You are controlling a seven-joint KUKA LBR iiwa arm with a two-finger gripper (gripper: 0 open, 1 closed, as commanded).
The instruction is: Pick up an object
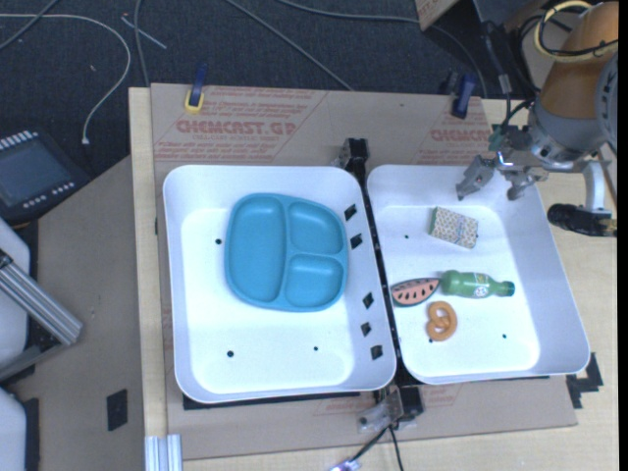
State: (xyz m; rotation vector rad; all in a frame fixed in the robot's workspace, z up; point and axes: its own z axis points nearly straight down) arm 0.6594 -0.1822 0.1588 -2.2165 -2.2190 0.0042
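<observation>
Above the right bin, the tool hangs spread, empty.

Gripper open, empty, over right bin far edge. Below it: patterned sponge; further down green bottle, watermelon slice, pretzel. Blue plate well left, other bin.

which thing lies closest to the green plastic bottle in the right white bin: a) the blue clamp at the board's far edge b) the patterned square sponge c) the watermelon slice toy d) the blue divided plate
c: the green plastic bottle lies on its side in the right white bin with the watermelon slice toy right at its base end, nearer than the patterned square sponge above it.
</observation>
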